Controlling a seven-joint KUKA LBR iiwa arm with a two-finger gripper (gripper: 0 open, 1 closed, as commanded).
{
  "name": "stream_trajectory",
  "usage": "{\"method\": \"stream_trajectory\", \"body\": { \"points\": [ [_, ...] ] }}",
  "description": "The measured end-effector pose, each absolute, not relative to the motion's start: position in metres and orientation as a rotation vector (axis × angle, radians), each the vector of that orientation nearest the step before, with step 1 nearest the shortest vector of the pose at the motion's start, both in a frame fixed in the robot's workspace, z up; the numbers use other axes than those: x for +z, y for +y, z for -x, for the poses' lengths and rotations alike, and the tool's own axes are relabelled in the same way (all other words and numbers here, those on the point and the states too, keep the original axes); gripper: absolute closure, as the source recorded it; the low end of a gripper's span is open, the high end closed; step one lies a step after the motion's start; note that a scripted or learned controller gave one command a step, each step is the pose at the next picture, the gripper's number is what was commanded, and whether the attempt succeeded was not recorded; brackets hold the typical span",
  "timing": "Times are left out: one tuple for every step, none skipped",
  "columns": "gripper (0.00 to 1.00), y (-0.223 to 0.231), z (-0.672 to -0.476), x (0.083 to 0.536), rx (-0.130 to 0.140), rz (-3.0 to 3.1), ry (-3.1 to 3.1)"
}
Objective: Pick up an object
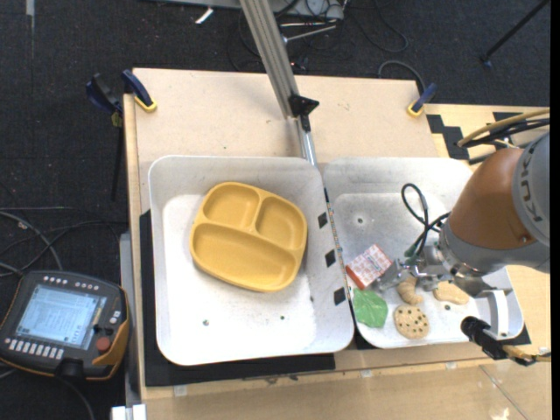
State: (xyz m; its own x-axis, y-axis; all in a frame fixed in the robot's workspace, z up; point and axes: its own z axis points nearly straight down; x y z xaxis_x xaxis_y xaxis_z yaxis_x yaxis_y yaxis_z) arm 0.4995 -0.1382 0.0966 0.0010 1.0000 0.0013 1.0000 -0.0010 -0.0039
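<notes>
Several small items crowd the right bin (pixel 385 201) at the tool's (pixel 411 274) six o'clock, its grip state unreadable, so it may nudge the cookie (pixel 411 322) aside.

The robot arm (pixel 503 213) is big and round, just beside the right white bin (pixel 367 191). It has a wide orange band and a smooth grey part under that. A black cable (pixel 416 204) loops out from it over the bin. Its gripper (pixel 411 274) is small, grey metal, with shiny little parts.
</notes>
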Motion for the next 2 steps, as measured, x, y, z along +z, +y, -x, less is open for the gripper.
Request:
{"method": "stream_trajectory", "body": {
  "points": [
    [1.0, -0.139, -0.501, 0.109, -0.001, 2.224, -2.22],
    [1.0, -0.133, -0.503, 0.171, -0.005, 2.222, -2.229]
  ]
}}
